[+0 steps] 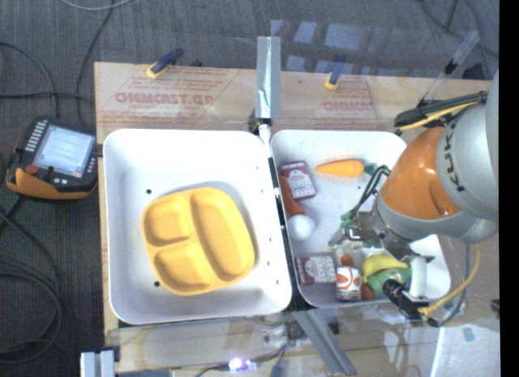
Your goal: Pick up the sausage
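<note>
While two white bins (113,205) sit on a brown bench (178,96) over grey carpet (162,19), the gripper (349,236) hangs in the right bin; finger spread cannot be told.

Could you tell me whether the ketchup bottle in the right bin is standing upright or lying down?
Lying down. The ketchup bottle rests on its side on the right bin floor, label facing up, beside the white egg.

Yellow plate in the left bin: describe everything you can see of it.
The yellow plate looks like glossy moulded plastic, a rounded square split by raised ridges into three compartments: two smaller ones on the view's left and one long one on its right. It lies flat, right way up, turned slightly askew, near the middle of the left bin. It rests on the bin's floor, apart from the walls.
</note>
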You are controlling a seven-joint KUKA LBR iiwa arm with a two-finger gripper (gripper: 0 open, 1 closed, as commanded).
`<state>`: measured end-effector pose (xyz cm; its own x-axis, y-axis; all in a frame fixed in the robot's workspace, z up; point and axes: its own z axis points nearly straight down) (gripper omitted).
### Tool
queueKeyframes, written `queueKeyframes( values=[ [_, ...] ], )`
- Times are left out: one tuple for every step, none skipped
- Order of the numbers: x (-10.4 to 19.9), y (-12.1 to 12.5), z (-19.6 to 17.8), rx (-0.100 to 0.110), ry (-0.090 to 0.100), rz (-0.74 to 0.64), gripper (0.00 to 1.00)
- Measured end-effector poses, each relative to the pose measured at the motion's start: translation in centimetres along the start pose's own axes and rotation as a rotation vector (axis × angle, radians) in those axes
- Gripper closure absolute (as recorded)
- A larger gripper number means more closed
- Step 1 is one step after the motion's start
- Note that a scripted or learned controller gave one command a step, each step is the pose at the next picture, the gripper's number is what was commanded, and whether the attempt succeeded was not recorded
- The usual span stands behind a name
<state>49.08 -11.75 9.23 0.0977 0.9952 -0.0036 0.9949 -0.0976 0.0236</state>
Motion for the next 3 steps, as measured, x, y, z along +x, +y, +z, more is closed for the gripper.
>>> queueKeyframes(
  values=[
    [0.8,2.0,0.2,0.014,0.000,0.020,0.00],
    [2.7,7.7,0.4,0.016,-0.003,0.475,0.00],
    [3.0,15.8,0.6,0.013,-0.004,0.485,0.00]
  ],
)
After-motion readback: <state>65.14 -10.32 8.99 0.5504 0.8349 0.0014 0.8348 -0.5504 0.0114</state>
